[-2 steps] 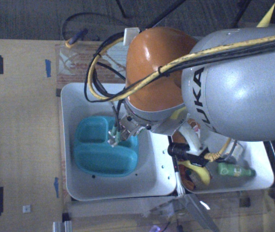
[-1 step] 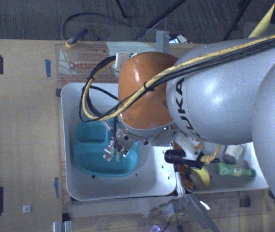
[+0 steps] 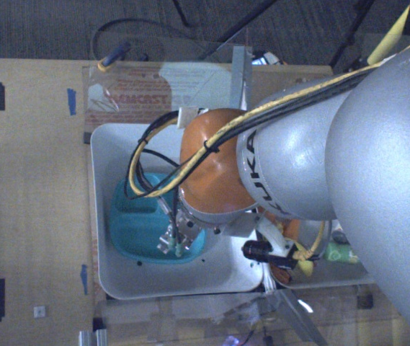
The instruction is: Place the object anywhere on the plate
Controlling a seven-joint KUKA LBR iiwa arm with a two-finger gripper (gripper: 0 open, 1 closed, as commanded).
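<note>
A teal plate (image 3: pixel 136 225) lies in the left white bin (image 3: pixel 107 146), toward its lower left. My gripper (image 3: pixel 172 245) hangs over the plate's lower right part, fingertips close to its surface. The grey arm with its orange band (image 3: pixel 215 168) hides the bin's right half and part of the plate. No object is visible between the fingers, and their spread is too small and blurred to read.
In the right bin, partly hidden under the arm, lie an orange item (image 3: pixel 290 229), a yellow one (image 3: pixel 304 265) and a green one (image 3: pixel 343 254). Black and yellow cables (image 3: pixel 143 164) loop over the left bin. The wooden bench (image 3: pixel 32 193) stretches to the left.
</note>
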